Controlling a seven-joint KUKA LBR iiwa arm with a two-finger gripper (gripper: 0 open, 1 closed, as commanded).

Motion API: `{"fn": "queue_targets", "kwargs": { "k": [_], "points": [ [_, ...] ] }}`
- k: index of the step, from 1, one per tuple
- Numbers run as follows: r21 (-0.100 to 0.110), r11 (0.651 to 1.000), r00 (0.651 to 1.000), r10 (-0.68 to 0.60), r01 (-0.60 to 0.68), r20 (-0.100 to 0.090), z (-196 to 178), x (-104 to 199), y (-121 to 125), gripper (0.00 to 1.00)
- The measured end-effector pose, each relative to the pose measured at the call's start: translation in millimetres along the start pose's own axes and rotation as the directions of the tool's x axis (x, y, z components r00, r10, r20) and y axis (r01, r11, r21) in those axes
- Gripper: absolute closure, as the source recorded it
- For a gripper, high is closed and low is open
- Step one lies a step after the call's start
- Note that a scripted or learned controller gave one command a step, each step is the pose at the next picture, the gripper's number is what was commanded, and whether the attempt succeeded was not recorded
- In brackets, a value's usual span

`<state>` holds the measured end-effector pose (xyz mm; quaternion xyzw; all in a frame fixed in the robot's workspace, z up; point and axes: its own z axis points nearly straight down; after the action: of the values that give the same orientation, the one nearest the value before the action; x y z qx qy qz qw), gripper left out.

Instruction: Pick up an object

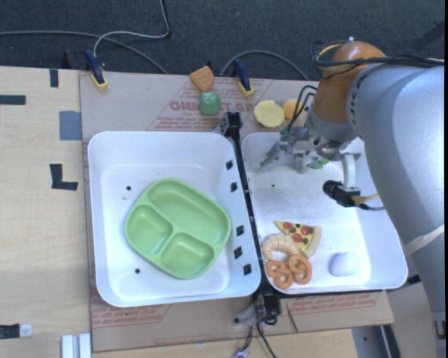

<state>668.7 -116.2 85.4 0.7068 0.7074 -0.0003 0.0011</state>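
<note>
The right bin [373, 230] holds a pizza slice [299, 235], a pair of brown pretzels [290, 268] in front of it, and a small white rounded object [344, 263] near the front right corner. My gripper [293, 162] hangs over the back left part of this bin, well behind those items. Its fingers are spread open with nothing between them. A light green divided plate [178, 227] lies in the left bin [108, 200].
Behind the bins, on the cardboard, sit an orange block [202, 77], a green ball [209, 104], a yellow piece [269, 113] and an orange piece [291, 109]. Blue clamps [97, 71] hold the cardboard's back edge. The arm's grey body [403, 140] covers the right bin's right side.
</note>
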Motion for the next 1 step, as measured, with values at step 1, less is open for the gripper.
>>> {"fn": "queue_targets", "kwargs": {
  "k": [1],
  "points": [
    [0.000, 1.000, 1.000, -0.001, 0.001, -0.001, 0.4, 18.9, -0.1, 0.00]
  ]
}}
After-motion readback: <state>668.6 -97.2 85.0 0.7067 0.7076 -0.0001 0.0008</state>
